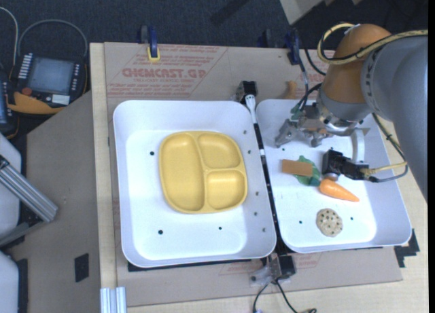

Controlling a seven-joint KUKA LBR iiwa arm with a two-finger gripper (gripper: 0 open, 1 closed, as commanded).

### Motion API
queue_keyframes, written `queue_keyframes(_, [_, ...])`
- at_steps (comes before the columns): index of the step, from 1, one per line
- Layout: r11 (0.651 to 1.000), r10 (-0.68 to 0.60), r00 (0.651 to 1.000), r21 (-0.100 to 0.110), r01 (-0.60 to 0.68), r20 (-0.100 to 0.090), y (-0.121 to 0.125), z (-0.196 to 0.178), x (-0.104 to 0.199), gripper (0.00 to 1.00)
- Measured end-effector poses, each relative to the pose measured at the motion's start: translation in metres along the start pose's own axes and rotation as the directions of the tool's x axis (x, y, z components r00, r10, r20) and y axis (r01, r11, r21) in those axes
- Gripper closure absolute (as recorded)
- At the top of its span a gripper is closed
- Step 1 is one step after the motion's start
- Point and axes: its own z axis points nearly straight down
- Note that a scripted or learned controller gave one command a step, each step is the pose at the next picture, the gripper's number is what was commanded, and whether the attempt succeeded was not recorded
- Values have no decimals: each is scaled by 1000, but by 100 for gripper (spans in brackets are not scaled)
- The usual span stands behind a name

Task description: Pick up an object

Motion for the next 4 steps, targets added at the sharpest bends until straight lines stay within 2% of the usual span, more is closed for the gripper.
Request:
queue_keyframes(1, [1000, 1, 1000, -5, -1, 1, 1, -13, 0, 100])
queue_keyframes(4, [1000, -1, 1000, -14, 1, 2, 19, -153, 12, 100])
